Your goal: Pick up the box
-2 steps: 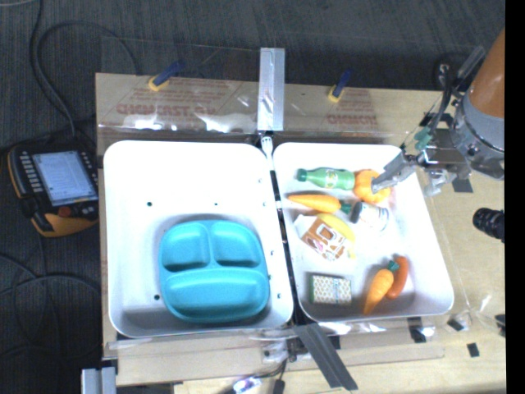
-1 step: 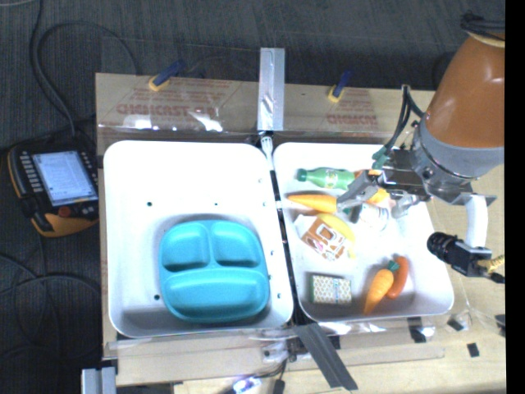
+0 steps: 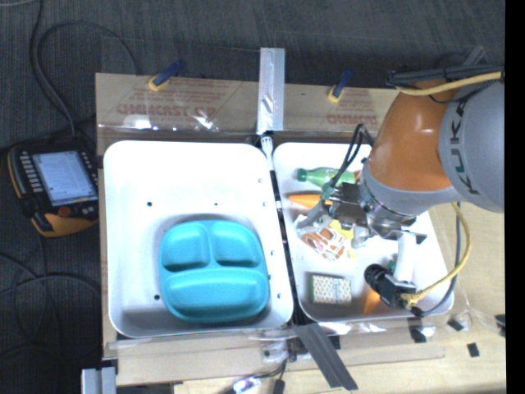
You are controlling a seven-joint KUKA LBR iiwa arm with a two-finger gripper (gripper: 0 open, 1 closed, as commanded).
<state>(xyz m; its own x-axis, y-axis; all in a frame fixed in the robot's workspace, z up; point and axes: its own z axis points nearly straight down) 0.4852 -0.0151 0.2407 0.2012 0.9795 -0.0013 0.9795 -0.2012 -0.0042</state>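
A small box with a red, orange and white print lies tilted in the middle of the right bin. A second small rectangular box with a pale green speckled top lies flat nearer the bin's front wall. My gripper hangs low over the right bin, just above and behind the printed box, at its upper edge. The grey arm with its orange band covers the bin's right rear part.
A green bottle and an orange carrot-like piece lie at the back of the right bin. A white object and an orange piece sit at its front right. A blue divided tray lies in the left bin.
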